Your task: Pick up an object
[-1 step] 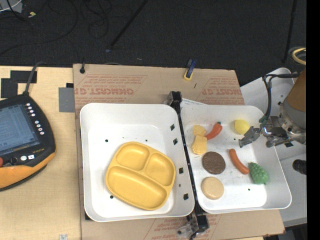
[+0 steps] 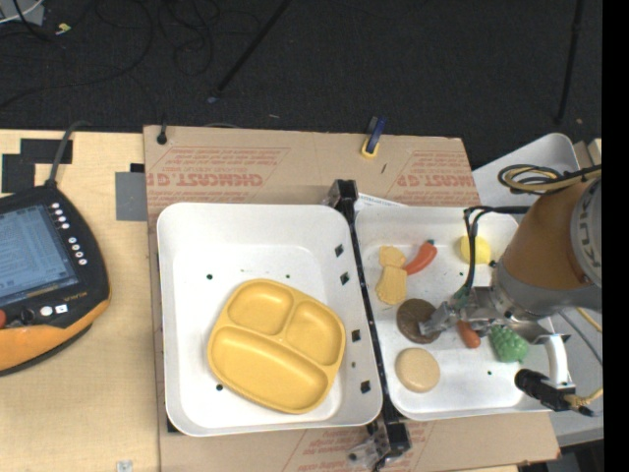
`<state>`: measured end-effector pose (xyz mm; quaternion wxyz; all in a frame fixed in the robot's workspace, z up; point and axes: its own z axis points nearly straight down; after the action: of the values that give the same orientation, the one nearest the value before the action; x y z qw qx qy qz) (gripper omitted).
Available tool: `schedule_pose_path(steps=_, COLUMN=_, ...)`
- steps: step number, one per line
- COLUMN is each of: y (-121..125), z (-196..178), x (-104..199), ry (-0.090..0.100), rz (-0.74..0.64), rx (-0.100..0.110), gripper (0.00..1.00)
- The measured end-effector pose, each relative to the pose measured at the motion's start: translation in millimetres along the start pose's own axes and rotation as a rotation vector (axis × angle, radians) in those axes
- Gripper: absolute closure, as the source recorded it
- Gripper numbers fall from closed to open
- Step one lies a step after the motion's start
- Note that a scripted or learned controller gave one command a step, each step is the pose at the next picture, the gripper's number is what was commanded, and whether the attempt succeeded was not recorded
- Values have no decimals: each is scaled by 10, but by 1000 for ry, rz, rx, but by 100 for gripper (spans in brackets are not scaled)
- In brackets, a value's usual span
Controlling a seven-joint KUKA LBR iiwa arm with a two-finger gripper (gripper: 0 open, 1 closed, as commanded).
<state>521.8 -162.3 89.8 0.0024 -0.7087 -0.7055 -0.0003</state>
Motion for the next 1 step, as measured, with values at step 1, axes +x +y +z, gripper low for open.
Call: schedule_pose_path(steps=1, y=-321, z=-11, x=371, ry=-5, rz=-3, rx=-12, gripper=0)
